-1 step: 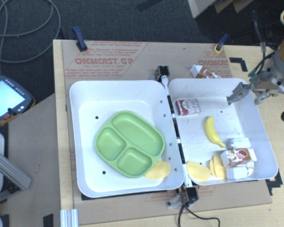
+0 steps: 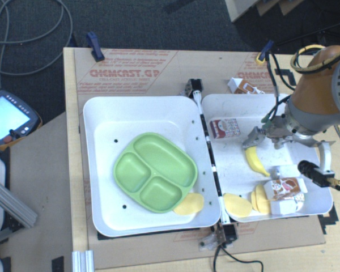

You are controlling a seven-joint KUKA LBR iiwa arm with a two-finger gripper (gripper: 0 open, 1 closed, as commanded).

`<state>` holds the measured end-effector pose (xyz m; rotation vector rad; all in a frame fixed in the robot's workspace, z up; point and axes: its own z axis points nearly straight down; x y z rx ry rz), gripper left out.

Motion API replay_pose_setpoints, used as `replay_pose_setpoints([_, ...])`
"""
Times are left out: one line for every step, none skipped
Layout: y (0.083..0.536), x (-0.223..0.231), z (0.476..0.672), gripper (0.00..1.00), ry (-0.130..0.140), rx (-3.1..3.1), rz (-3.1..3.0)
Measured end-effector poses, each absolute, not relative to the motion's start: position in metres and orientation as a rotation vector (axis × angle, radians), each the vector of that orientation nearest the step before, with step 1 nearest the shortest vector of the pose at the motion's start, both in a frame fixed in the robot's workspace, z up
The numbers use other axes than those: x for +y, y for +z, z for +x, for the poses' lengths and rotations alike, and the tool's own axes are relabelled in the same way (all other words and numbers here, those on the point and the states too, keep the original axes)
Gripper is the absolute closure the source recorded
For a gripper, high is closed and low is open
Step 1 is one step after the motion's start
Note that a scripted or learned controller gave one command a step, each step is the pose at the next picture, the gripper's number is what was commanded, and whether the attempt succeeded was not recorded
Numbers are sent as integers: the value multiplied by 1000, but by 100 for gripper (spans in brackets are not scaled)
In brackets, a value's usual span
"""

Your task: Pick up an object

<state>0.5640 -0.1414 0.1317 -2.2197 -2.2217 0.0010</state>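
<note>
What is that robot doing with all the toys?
The robot arm is reaching into the right bin, low over a yellow banana. It is not holding anything yet. A small carton lies nearby, and a box sits in the near corner. The left bin holds a green divided plate.

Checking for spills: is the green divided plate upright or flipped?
Upright: the green plate shows its three compartments facing up in the left bin.
</note>
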Motion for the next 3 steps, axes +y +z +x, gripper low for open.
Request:
replay_pose_setpoints([84,-115,556,0,1,-2221,-2219])
replay_pose_setpoints([94,-115,557,100,-1,-2221,-2222])
replay_pose_setpoints([185,19,571,100,-2,-2223,-2219])
